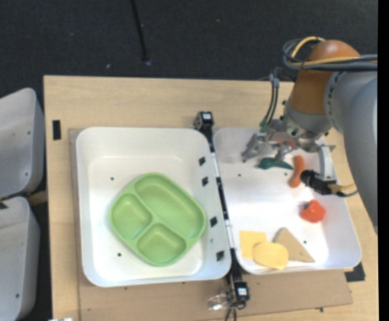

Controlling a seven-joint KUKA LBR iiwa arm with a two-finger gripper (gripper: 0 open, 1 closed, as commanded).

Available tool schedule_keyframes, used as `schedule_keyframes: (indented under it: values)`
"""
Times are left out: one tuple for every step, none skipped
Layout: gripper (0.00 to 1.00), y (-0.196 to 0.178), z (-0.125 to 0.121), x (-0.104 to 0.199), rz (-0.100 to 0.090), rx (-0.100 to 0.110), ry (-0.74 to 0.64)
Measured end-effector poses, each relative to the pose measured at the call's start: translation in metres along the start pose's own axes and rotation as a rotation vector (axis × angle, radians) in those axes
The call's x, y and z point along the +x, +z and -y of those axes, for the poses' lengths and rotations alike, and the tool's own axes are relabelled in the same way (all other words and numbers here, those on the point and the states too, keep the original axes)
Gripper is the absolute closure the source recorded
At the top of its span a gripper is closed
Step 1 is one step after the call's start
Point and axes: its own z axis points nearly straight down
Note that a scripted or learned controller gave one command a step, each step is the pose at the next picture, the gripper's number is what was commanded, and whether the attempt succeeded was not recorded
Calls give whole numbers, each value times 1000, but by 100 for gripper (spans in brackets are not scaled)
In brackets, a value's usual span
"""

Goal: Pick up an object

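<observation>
Three-section green plastic plate [157,217] (smooth) in left bin [87,179].

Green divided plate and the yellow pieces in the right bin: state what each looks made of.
Green divided plate: probably moulded plastic, smooth and evenly coloured, with soft sheen on its ridges. Yellow pieces: likely plastic or foam toy food, flat and matte, uniform in colour; the view cannot settle which.

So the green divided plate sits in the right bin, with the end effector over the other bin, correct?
Not quite: the camera view shows the green divided plate in the left bin. The end effector is over the other bin, the right one.
</observation>
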Motion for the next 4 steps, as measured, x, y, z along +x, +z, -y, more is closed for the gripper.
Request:
schedule_keyframes:
  values:
    - [100,-14,-1,-1,1,-7,0]
    - [100,-61,5,-3,-1,-6,7]
    - [100,-82,4,-5,-2,-5,7]
    - [100,-95,21,51,-4,-2,-4]
